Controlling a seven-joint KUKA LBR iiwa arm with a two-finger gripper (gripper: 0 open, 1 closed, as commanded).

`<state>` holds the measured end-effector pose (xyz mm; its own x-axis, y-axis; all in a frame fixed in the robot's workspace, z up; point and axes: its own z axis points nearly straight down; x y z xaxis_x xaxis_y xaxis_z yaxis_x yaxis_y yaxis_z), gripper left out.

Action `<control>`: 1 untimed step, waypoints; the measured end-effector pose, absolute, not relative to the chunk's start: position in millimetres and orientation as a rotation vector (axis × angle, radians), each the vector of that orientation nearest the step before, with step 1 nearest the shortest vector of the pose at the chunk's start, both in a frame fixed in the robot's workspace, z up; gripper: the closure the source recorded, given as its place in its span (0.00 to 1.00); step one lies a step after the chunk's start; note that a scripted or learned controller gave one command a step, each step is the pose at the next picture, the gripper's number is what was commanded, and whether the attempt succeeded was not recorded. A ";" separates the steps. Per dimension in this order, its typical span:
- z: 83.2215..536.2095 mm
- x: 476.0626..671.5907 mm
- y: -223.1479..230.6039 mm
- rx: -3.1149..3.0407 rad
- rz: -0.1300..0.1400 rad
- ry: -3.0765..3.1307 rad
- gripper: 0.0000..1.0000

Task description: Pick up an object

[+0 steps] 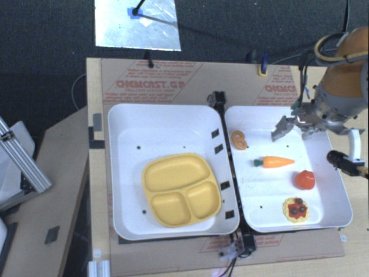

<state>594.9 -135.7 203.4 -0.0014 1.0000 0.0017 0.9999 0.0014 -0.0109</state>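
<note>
Camera view. Desk [173, 77]: two white bins side by side. Left bin [124, 154]: yellow tray [181, 188], three compartments. Right bin [334, 203]: pretzel [238, 139] near divider; carrot [274, 162] mid-bin, lying crosswise; tomato [305, 179] right of carrot; small pizza [296, 209] at front. End effector [283, 128]: over right bin's rear, above and just right of carrot, apart from it, nothing between its fingers; open or closed cannot be told. Pretzel lies to its left
</note>
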 end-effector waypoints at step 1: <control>210.2 597.7 -135.3 -2.218 -0.001 -2.226 0.00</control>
<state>597.7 -135.3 210.2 -0.0039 1.0000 0.0000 1.0000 0.0039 0.0010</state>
